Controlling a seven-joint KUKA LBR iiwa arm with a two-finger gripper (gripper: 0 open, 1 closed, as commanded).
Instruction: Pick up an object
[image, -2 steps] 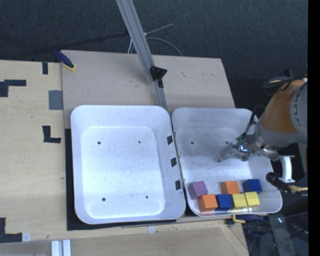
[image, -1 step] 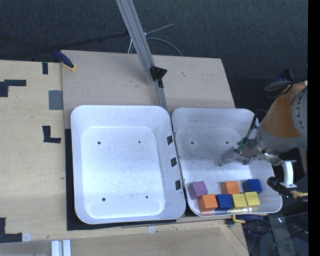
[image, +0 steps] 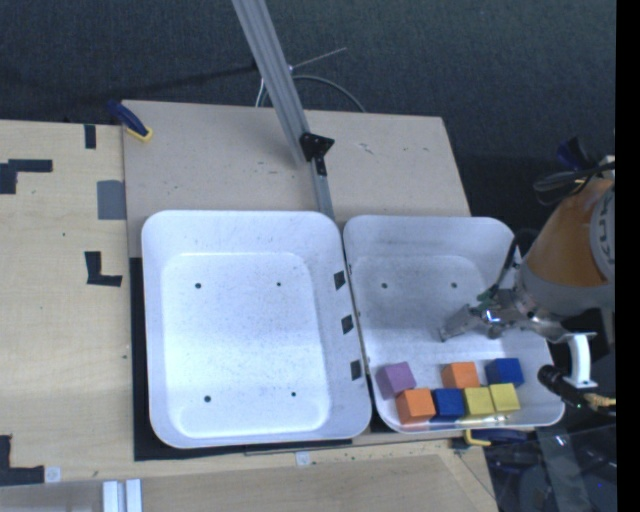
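Your claw sits low inside the right bin, reaching in from the right edge of the view on the grey arm with its orange band; its metal tip points left over the bin's bare floor; you cannot tell from this angle whether it is released or clenched, and nothing is visible in its grip. Your blocks lie in a cluster along the near wall of that same bin, just below and apart from the claw; the purple block is furthest left, the orange block sits just beside it toward the near wall; next to that come a blue block and two yellow blocks in a row; behind the row you see a second orange block and a second blue block. None of them touches the claw. The left bin lies flush against the right one, its white floor speckled with dark marks. Both bins rest on the pale wooden table; a grey metal pole crosses the table at a slant from the top of the view toward the seam between the bins.
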